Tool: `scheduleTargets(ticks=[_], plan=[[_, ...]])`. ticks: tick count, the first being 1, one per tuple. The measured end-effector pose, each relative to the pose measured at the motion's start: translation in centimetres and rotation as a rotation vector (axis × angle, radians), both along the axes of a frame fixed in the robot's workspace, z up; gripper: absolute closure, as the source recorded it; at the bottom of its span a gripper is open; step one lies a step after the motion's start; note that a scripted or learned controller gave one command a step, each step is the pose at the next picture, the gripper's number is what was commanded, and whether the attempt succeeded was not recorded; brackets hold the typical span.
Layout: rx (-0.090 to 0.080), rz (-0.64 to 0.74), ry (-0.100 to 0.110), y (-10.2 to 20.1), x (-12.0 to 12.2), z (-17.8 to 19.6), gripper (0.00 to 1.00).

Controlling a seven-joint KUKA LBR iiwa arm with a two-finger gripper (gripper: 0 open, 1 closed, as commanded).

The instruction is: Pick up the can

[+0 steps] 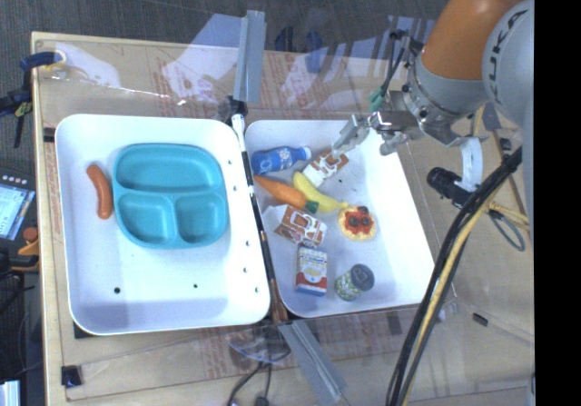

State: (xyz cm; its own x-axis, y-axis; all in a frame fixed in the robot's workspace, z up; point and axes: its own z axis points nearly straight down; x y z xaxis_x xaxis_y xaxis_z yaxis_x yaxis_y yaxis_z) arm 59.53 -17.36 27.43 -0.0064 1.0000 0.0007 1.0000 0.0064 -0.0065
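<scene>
The can point(353, 282) is small, with a dark lid and a greenish label, and rests near the front edge of the right bin point(408, 241). It lies just right of a red and white carton point(311, 270). My gripper point(350, 135) hangs over the back of the same bin, well behind the can and apart from it. Its tip is close to a small brown and white packet point(329, 163). Nothing from the bin shows in its grasp.
The right bin also holds a blue bottle point(280, 158), a carrot point(281, 192), a banana point(318, 193), a patterned snack pack point(300, 227) and a toy pizza point(358, 223). In the left bin point(82, 286) sit a teal divided tray point(171, 193) and a sausage point(101, 190).
</scene>
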Motion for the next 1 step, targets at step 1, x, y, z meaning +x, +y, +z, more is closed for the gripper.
scheduleTargets(ticks=[1], plan=[[0.000, 0.020, -0.001, -3.58, 4.90, -7.25, 0.00]])
